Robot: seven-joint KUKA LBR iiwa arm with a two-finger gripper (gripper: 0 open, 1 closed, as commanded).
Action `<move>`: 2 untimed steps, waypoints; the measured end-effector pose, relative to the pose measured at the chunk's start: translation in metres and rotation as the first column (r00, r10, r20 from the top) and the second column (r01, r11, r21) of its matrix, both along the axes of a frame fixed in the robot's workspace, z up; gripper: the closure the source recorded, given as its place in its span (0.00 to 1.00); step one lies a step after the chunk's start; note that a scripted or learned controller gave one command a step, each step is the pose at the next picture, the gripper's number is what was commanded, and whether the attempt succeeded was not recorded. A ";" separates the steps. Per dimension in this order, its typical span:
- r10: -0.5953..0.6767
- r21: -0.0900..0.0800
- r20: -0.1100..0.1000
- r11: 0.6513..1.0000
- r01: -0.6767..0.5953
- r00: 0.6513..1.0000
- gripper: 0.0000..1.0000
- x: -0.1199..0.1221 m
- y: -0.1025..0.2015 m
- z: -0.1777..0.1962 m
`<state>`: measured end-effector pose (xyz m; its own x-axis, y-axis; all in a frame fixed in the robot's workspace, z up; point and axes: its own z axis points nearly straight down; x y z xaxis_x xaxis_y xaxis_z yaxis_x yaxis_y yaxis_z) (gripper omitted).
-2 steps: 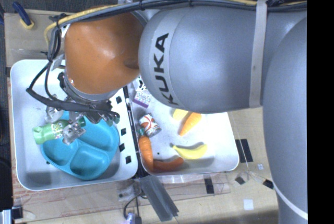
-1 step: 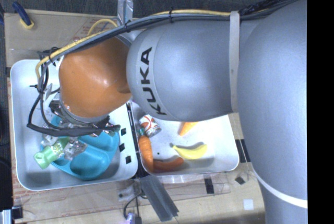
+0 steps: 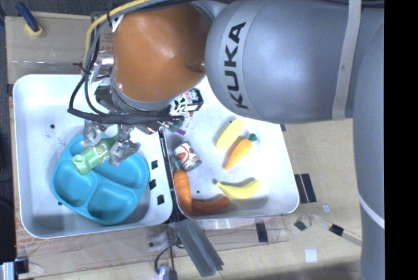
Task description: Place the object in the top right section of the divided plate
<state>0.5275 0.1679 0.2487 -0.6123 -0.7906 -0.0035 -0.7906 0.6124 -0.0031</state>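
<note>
- Clutter sits mostly in the right bin [image 3: 287, 197]: a pale yellow piece [image 3: 229, 133] near its middle, an orange carrot [image 3: 239, 151] just beside that, a yellow banana [image 3: 239, 188] nearer the front wall, a second carrot [image 3: 182, 187] along the left wall, a dark red sausage-like item [image 3: 210, 205] at the front edge, and a small red-and-white can [image 3: 186, 156] near the dividing wall.
- A black-and-white patterned item [image 3: 188, 100] shows at the back of the right bin, partly under the arm.
- Arm bulk, the grey KUKA housing [image 3: 281, 53] and the orange band [image 3: 157, 50], hides the back half of both bins.
- Black cables [image 3: 85, 99] loop down from the wrist over the left bin [image 3: 29, 141].
- The blue divided plate [image 3: 104, 184] lies in the left bin, towards its front, touching or nearly touching the dividing wall.
- The gripper [image 3: 108, 147] hangs over the plate's back edge, its metal fingers [image 3: 124, 149] narrowly parted and closed around a green bottle-like object [image 3: 95, 156].
- The green object lies roughly level with a slight tilt, long axis running from lower left to upper right in the view; which end is its top I cannot tell.
- It sits over the plate's rear section, on the left side as seen; whether it rests on the plate or hangs just above it cannot be told.
</note>
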 end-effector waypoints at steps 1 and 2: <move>0.174 -0.001 -0.004 0.985 -0.174 0.985 1.00 -0.020 -0.053 -0.002; 0.160 0.000 -0.006 0.987 -0.160 0.987 1.00 0.031 -0.012 -0.096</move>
